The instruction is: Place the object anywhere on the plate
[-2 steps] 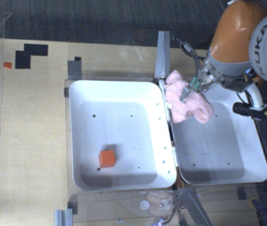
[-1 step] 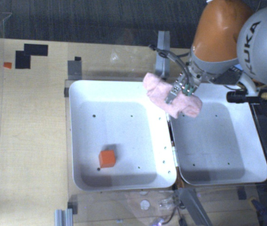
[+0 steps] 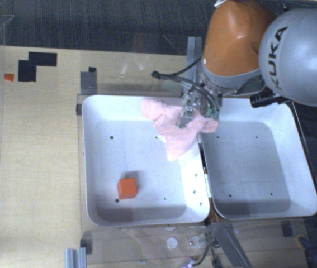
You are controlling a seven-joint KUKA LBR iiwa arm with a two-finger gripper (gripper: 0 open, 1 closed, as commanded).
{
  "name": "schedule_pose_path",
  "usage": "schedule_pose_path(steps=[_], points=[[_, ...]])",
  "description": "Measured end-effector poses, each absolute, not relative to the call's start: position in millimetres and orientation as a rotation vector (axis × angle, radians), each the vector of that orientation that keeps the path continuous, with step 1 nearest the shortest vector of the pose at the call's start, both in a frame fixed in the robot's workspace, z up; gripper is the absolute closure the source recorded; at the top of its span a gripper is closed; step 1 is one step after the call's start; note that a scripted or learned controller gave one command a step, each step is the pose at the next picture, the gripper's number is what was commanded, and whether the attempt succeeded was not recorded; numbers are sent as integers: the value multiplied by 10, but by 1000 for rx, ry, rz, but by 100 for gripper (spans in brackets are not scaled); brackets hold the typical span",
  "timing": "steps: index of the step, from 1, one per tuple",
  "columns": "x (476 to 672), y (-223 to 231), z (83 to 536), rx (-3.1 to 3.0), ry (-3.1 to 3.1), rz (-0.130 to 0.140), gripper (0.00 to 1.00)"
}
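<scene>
The arm point(image 3: 292, 49) is rounded grey, lettered KUKA in black; a glossy orange band point(image 3: 233, 35) sits above the wrist. Thin dark cables point(image 3: 175, 78) run to the metallic gripper point(image 3: 194, 108).

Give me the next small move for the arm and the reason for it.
Probably lift straight up a little. The gripper sits on the pink cloth, which drapes over the left bin's right rim; a small rise would show whether the cloth comes along.

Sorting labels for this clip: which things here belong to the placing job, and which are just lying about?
Job:
gripper
pink cloth, under the gripper, over the left bin's right side

Lying about:
orange block in the left bin
right bin
</scene>
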State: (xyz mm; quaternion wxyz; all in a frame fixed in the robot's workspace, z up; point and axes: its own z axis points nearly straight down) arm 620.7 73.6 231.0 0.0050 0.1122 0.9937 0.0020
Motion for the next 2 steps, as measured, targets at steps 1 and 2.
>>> schedule_pose_path(steps=[1, 2], points=[[6105, 1240, 2286, -5, 3130, 7, 100], [6106, 1238, 2289, -4, 3129, 7, 0]])
